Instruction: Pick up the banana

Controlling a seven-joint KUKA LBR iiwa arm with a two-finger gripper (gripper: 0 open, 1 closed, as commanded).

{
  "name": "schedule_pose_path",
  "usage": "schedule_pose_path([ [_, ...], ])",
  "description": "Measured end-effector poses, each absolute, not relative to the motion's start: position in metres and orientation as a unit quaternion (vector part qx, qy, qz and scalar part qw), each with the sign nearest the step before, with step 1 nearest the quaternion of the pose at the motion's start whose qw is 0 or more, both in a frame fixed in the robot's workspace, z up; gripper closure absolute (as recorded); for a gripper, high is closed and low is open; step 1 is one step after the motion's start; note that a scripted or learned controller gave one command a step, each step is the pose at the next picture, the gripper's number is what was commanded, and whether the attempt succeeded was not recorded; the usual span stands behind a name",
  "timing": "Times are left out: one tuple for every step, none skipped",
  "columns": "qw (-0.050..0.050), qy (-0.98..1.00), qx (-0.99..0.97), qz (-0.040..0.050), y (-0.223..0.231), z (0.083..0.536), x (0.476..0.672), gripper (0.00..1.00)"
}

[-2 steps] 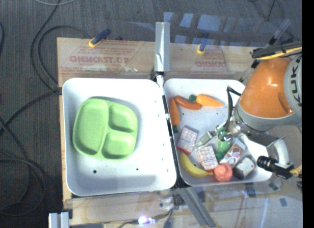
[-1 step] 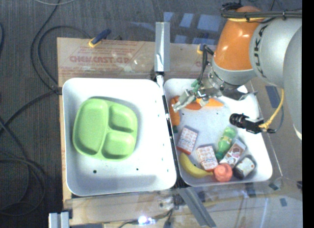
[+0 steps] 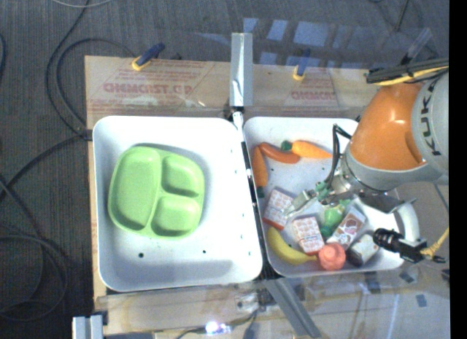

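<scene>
My end effector (image 3: 328,197), grip state I cannot tell, hovers at 2 o'clock of the banana (image 3: 287,248), not yet lifted.

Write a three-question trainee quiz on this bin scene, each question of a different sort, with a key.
1. True or false: the banana lies in the same bin as the green divided plate.
2. Multiple choice: the banana rests against which wall of the right bin as seen in the view? A) near wall, B) far wall, C) right wall.
3. Fill in: the red-pink round item sits just to the ____ of the banana's end in the view.

Key: 1 false: the plate is in the left bin, the banana in the right. 2 A. 3 right.
</scene>
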State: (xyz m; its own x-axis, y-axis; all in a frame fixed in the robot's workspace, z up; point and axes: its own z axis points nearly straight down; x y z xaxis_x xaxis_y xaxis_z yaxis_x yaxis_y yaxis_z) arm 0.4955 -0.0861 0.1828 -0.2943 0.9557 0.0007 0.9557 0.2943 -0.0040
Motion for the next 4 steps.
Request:
schedule_pose_path([
  [0.001,-0.789,-0.614,0.0008,-0.001,0.229,0.549,0.00],
  [0.002,-0.813,-0.583,0.0018,0.089,0.205,0.482,0.00],
  [0.002,-0.813,-0.583,0.0017,0.089,0.205,0.482,0.00],
  [0.002,-0.823,-0.569,0.0023,0.131,0.129,0.527,0.00],
])
